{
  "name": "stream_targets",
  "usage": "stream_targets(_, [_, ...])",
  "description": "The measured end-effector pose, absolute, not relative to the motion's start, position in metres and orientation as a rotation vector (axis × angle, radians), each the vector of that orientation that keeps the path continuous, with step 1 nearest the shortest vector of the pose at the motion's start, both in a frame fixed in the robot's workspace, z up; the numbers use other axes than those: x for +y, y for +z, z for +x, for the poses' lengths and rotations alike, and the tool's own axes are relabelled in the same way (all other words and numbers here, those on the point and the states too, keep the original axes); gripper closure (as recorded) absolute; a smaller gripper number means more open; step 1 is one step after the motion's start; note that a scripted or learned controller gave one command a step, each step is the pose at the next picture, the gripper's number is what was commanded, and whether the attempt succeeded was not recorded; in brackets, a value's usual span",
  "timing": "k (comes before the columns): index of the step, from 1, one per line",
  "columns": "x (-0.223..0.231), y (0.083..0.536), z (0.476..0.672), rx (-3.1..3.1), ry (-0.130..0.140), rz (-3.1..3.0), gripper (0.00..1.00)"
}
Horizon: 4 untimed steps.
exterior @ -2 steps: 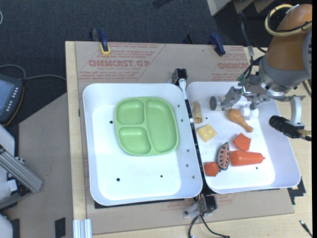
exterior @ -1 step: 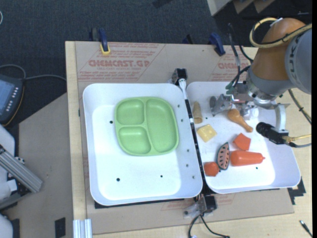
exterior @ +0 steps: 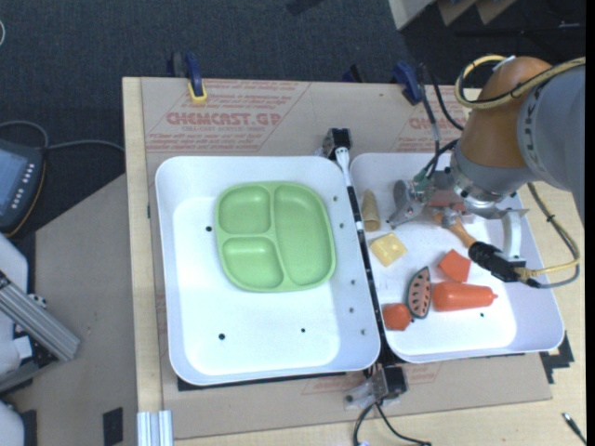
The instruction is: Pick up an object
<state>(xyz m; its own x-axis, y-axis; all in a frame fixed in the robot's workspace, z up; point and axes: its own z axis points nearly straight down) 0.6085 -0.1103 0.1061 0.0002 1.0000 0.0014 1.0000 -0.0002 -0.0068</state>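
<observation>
My gripper (exterior: 409, 204) hangs low over the back left part of the right bin (exterior: 535, 328), under the orange-banded wrist (exterior: 497, 124). Just left of it lies a tan cylinder (exterior: 371, 210), and a yellow wedge (exterior: 387, 248) sits in front of it. Nearer the front lie an orange block (exterior: 454, 266), a long orange piece (exterior: 462, 295), a watermelon slice (exterior: 419, 293) and a small red piece (exterior: 396, 316). Nothing shows as lifted by the gripper.
The left bin (exterior: 186, 277) holds a green divided plate (exterior: 275, 235). A black connector with a yellow cable (exterior: 497, 260) hangs off the arm over the right bin. The ridge between the bins (exterior: 361, 249) runs just left of the gripper.
</observation>
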Motion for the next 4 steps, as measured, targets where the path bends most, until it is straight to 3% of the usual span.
stream_targets(1, [-0.109, 0.083, 0.608, -2.218, 0.004, -2.219, 0.00])
stream_targets(2, [-0.110, 0.096, 0.609, -2.220, -0.001, -2.223, 1.00])
stream_targets(4, [-0.107, 0.207, 0.602, -2.227, -0.006, -2.224, 1.00])
